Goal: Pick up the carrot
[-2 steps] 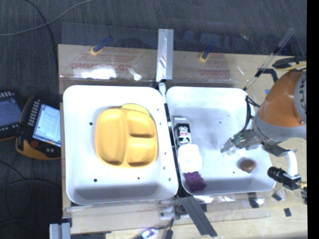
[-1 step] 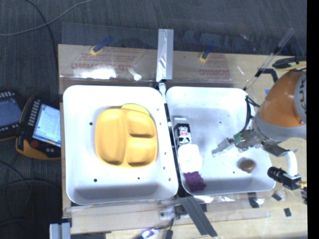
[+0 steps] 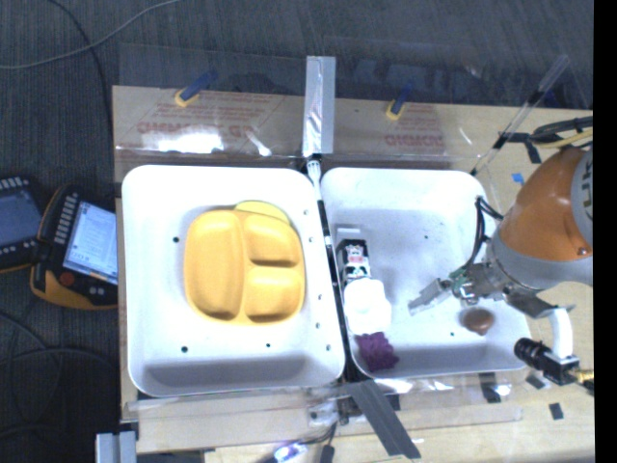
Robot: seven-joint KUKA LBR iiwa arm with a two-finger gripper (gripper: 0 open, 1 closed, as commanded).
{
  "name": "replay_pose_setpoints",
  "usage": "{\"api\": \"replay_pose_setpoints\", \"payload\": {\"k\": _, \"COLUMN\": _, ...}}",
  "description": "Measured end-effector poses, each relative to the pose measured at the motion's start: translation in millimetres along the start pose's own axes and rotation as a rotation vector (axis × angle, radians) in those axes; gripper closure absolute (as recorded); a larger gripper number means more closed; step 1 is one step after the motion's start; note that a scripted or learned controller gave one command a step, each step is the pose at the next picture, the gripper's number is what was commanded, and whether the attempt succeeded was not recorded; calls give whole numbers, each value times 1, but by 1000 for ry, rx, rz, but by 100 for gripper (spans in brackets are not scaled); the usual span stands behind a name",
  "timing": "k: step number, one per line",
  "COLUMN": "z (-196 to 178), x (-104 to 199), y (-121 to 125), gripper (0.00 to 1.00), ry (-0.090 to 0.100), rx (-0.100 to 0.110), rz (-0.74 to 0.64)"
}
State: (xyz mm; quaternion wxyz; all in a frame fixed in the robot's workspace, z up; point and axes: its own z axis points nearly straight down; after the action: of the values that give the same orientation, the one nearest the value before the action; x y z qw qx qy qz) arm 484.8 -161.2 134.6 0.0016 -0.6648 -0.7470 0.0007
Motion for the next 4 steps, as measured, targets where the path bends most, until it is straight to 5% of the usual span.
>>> {"api": "replay_pose_setpoints", "payload": {"k": 1, "z": -8, "x": 1, "y": 1, "gripper": 100, "ry": 2, "rx": 1, "rz": -2}}
{"api": "replay_pose_setpoints", "payload": {"k": 2, "z": -82, "x": 102, "y": 48, "gripper": 100, "ry": -1, "rx": -2, "rz": -438}}
{"api": "replay_pose_setpoints", "payload": {"k": 3, "z": -82, "x": 102, "y": 48, "gripper": 0, "ry": -1, "rx": -2, "rz": -438}}
{"api": "replay_pose_setpoints", "payload": {"k": 4, "z": -67, "x": 128, "y": 90, "gripper": 0, "ry": -4, "rx": -1, "rz": -521}}
